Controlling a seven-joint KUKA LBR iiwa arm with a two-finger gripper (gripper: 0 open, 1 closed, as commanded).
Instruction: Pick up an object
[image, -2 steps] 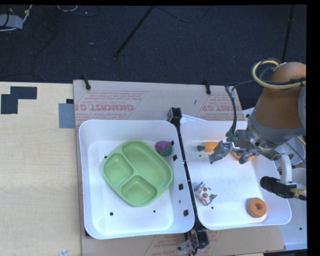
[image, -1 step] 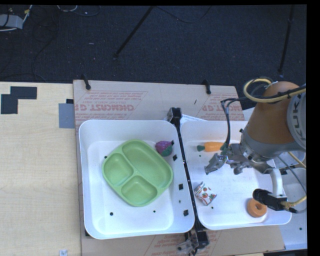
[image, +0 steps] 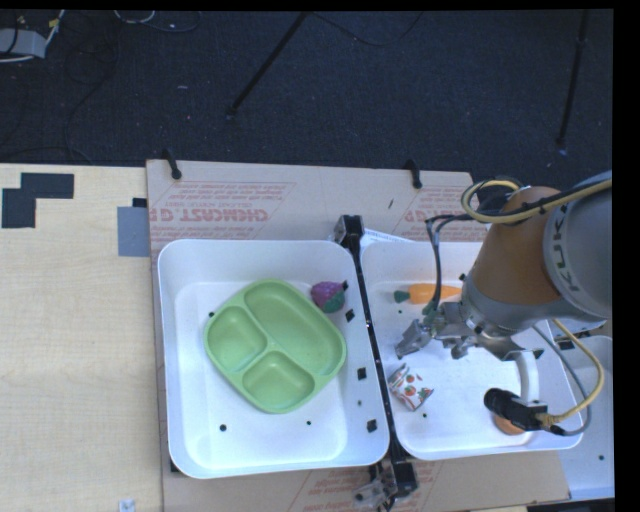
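- Two white bins sit side by side on a sheet of cardboard; the left bin and the right bin meet at a black divider running down the middle
- The left bin holds one green plate with three compartments, lying flat and turned at an angle
- One small purple fruit lies just beside the plate's upper right corner, close to the divider
- The right bin holds three loose things: one small white packet with red print near the divider, one carrot with a green tip near the bin's back wall, and one orange thing at the front right, partly hidden by a black part of the arm
- One grey arm with an orange band reaches in from the right
- Its gripper hangs over the right bin, between the carrot and the packet and above both
- Whether the claw is spread or closed cannot be told, and nothing can be seen in its hold
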